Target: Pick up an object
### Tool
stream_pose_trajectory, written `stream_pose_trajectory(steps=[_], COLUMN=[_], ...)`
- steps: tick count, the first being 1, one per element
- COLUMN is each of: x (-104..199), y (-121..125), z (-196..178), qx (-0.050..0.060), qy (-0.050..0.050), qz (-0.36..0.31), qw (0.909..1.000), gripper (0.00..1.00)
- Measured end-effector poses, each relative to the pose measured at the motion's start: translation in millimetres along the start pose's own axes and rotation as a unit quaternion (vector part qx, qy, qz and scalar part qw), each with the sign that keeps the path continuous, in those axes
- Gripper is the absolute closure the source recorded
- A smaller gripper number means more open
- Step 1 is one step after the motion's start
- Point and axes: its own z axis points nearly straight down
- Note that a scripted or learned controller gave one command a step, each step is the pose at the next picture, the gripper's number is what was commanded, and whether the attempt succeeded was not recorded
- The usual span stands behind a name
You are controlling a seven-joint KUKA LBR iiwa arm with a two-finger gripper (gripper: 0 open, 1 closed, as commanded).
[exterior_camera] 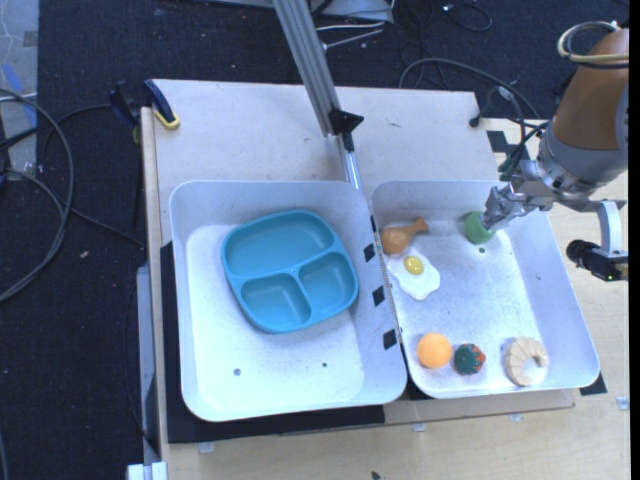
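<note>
Two shallow white bins (560, 268) sit on my bench. At the right bin's far wall, my gripper (497, 213) is closed around a small round green toy (477, 228). It looks light, smooth and slippery, so I'd grip its widest middle.

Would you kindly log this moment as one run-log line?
gripper: over right bin, at green object | grasp: unconfirmed | blue tray: left bin
</note>
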Motion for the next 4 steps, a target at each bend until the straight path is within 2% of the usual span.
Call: stream_pose_trajectory(steps=[1, 3, 4], x=[-4, 113, 161], y=[-1, -47, -59], z=[-44, -47, -36], qx=[0.000, 0.004, 0.004], qy=[0.000, 0.002, 0.002], qz=[-0.001, -0.005, -0.004], qw=[1.0000, 1.0000, 1.0000], gripper=[1.00, 1.00, 1.00])
